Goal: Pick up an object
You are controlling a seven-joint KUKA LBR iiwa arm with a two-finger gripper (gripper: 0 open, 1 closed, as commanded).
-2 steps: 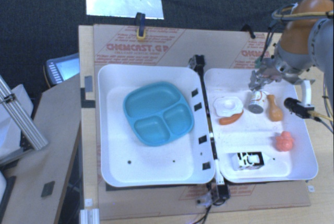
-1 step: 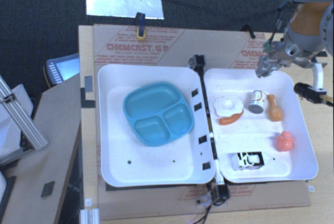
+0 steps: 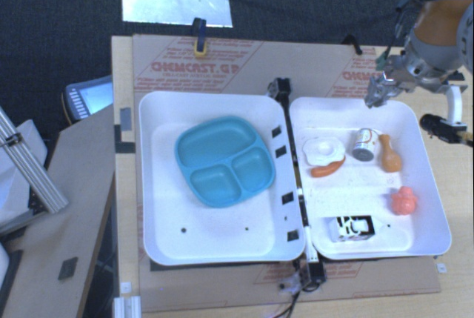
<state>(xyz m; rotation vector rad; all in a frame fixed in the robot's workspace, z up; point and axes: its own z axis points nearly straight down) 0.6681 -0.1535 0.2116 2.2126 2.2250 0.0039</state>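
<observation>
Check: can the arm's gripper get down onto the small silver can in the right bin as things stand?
Probably yes. The gripper hangs over the right white bin's far edge, and the small silver can lies just below it in the view with open space above; the orange drumstick-shaped toy crowds its right side.

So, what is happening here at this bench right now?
A robot arm reaches in from the right, and its hand hangs above the far edge of the right bin. It holds nothing yet. That bin has a fried egg, a sausage, a can, a drumstick, a pink toy and a black-and-white box. The left bin holds a blue tray.
</observation>
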